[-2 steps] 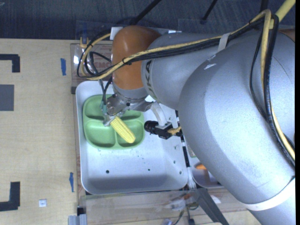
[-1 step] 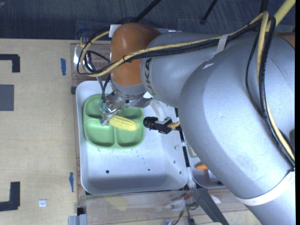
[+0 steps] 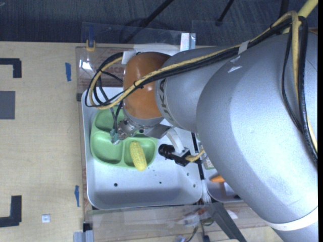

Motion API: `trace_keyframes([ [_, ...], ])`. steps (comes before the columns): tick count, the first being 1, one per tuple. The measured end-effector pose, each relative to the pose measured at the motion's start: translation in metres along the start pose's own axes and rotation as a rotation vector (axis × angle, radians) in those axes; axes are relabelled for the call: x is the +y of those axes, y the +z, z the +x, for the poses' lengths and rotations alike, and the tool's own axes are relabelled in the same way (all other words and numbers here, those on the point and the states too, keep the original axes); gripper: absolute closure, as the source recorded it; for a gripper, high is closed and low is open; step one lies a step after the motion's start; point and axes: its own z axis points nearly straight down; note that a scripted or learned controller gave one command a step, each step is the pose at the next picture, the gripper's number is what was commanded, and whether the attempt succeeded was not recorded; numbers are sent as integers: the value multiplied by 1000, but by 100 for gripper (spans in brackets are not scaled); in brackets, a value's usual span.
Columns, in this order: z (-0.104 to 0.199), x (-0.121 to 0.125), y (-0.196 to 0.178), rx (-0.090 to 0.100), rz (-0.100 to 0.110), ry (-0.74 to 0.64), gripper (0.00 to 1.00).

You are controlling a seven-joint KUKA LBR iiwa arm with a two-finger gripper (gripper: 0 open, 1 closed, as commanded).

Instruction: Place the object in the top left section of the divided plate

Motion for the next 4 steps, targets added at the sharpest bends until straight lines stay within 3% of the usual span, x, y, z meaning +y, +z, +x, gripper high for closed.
trace_keyframes([
  [1, 40, -68, -2, -1, -1, 128, 100],
  [2, 21, -98, -52, 5, 57, 403, 100],
  [3, 44, -77, -12, 8, 29, 362, 100],
  [4, -61, -68, -102, 2, 59, 512, 100],
])
